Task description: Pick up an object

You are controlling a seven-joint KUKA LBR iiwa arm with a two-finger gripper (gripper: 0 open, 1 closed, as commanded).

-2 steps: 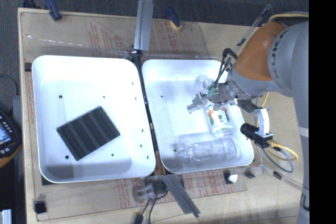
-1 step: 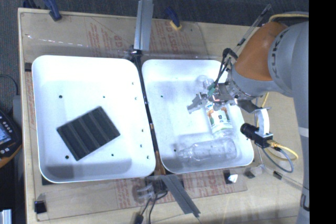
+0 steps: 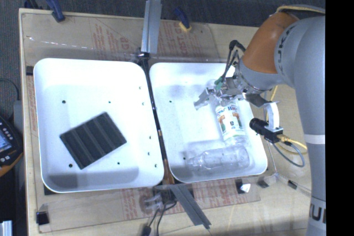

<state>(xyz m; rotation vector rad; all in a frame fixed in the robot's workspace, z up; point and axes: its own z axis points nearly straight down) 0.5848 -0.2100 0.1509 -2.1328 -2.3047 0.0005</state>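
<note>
I've got the gripper (image 3: 213,91) low inside the right bin (image 3: 171,119), at the top end of a white labelled bottle (image 3: 230,121) lying along the bin's right side. I can't tell from here how its fingers stand. A clear plastic bottle (image 3: 218,157) lies across the near end. A dark ribbed slab (image 3: 93,139) sits in the left bin (image 3: 50,80).

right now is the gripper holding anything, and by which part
It cannot be told. The gripper sits at the top end of the labelled bottle in the right bin, but the view does not show the bottle between its fingers.
</note>
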